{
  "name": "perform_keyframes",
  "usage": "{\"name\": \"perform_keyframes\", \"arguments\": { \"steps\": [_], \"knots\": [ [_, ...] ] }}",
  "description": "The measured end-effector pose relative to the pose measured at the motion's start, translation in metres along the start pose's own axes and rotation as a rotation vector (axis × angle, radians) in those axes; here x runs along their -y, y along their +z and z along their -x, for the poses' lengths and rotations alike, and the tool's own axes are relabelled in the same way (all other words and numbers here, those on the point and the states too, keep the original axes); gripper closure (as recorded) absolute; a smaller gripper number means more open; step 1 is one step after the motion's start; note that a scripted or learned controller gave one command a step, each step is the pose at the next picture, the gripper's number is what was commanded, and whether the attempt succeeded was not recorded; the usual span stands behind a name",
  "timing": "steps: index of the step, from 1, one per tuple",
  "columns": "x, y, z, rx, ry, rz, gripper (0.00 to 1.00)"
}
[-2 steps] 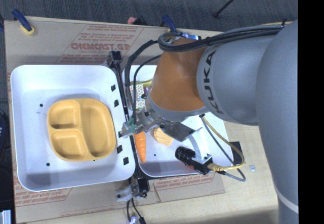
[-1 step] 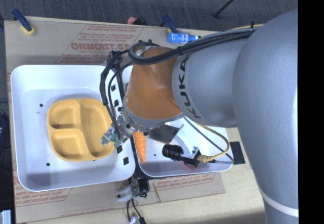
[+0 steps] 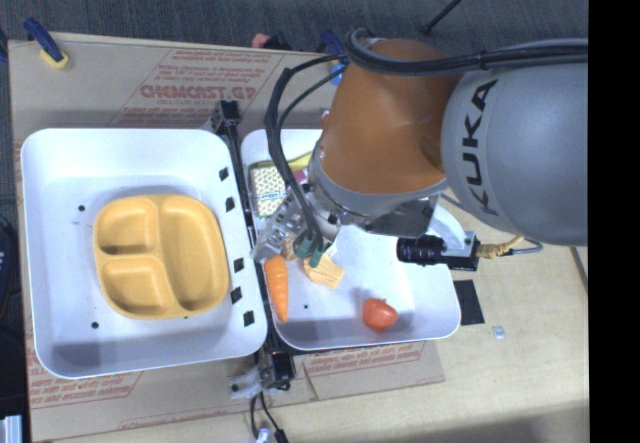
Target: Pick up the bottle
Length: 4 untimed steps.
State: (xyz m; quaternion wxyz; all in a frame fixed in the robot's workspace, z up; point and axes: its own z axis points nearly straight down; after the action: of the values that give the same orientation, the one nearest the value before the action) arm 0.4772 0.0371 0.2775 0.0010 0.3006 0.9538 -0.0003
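- Reaching in from the right, the arm (image 3: pixel 390 131) hangs over the right bin (image 3: pixel 432 319) with its gripper (image 3: pixel 296 237) low at that bin's left wall.
- Whether the jaws are open or closed cannot be told; the wrist hides them from above.
- The bottle's place cannot be told either. My guess is that it lies in the right bin under the arm's bulk, so its long axis and its bearing from the jaws stay unknown.
- A small dark-teal piece (image 3: pixel 316 253) at the gripper's tip might belong to the bottle or to the tool; it is too small to say.
- Just below the gripper lie a carrot (image 3: pixel 277 289), upright along the bin wall, and a pale yellow wedge (image 3: pixel 324 275) beside it.
- A red round thing (image 3: pixel 378 314) sits near the bin's front edge, apart from the gripper.
- A checked yellow-green item (image 3: pixel 265 187) lies just above the gripper.
- The left bin (image 3: pixel 40 231) holds a yellow divided plate (image 3: pixel 160 253).
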Motion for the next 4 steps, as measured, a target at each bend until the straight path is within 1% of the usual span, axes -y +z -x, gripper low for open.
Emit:
{"name": "perform_keyframes", "arguments": {
  "steps": [1, 2, 3, 4],
  "knots": [
    [-0.060, 0.045, -0.044, -0.004, 0.118, -0.003, 1.00],
    [-0.002, 0.025, -0.002, -0.001, 0.193, -0.001, 1.00],
    [-0.069, 0.065, -0.050, -0.005, 0.109, -0.004, 1.00],
    [-0.055, -0.040, -0.039, -0.002, 0.472, -0.002, 1.00]
  ]
}}
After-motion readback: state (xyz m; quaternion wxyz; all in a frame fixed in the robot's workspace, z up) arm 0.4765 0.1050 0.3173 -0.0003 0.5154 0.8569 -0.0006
